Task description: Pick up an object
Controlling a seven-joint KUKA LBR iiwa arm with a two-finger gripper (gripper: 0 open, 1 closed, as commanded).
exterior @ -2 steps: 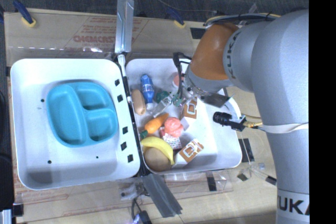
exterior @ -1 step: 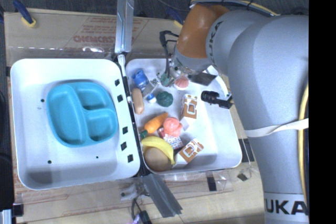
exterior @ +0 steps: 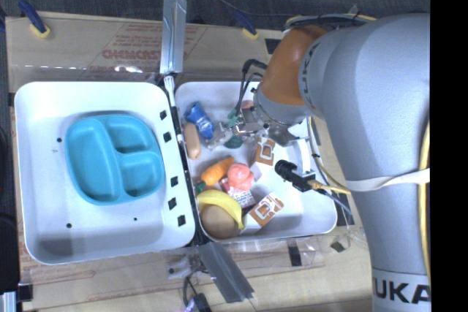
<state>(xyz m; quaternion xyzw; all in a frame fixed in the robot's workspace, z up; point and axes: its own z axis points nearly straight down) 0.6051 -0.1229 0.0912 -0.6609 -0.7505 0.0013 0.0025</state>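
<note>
My gripper (exterior: 232, 129) hangs low over the upper middle of the right bin (exterior: 322, 219), reaching in from the right. Just left of it lie a blue packet (exterior: 198, 120) and a tan bread roll (exterior: 192, 142). Below it are an orange carrot (exterior: 217, 172) and a pink-red strawberry (exterior: 240, 175). A brown-and-white carton (exterior: 264, 152) lies under the wrist, and a second one (exterior: 266, 208) lies nearer the front. A yellow banana (exterior: 225, 204) curls over a brown potato (exterior: 219, 222) at the front left corner. I see nothing gripped.
The left bin (exterior: 36, 157) holds a blue divided tray (exterior: 113, 157). A grey divider rail (exterior: 172, 33) runs between the bins. The arm's large grey body (exterior: 373, 113) covers the right bin's right side. Blue clamps (exterior: 33, 17) sit on the bench's far edge.
</note>
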